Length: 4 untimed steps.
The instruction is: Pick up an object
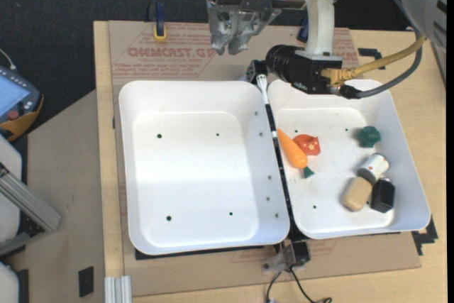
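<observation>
Two shallow white bins sit side by side on the counter [177, 46], and the carrot [291, 147] lies in the right bin [404, 174] just beside the dividing wall, its long axis slanting from upper left to lower right, touching a red piece [308, 145]. From it the gripper [234, 46] hangs well apart, up and to the left beyond the bins' far rims, grasping nothing, its fingers seemingly drawn close together

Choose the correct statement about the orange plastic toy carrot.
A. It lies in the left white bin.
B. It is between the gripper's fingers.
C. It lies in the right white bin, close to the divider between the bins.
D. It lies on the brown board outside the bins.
C: the orange plastic toy carrot rests in the right white bin, by its left edge.
</observation>
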Available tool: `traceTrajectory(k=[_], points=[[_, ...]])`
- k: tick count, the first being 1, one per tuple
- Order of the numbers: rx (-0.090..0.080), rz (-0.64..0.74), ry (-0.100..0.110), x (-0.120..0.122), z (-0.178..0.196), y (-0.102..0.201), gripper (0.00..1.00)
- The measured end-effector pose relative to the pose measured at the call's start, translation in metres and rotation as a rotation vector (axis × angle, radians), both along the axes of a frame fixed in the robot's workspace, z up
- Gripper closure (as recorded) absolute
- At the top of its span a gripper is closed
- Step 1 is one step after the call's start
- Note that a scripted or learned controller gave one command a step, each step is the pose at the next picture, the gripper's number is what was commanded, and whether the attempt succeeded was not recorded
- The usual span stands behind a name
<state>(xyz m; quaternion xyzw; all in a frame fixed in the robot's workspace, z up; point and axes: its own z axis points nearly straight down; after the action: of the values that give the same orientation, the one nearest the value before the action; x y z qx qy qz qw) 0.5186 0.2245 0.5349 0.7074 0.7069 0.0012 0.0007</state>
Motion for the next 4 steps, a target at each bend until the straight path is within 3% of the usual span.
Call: traceTrajectory(k=[1,2,3,4], points=[[0.0,0.0,0.0,0.004,0.0,0.0,1.0],[-0.001,-0.003,0.005,0.014,-0.01,-0.03,1.0],[0.0,0.004,0.0,0.019,-0.006,0.001,1.0],[0.0,0.001,0.001,0.019,-0.006,0.0,0.0]])
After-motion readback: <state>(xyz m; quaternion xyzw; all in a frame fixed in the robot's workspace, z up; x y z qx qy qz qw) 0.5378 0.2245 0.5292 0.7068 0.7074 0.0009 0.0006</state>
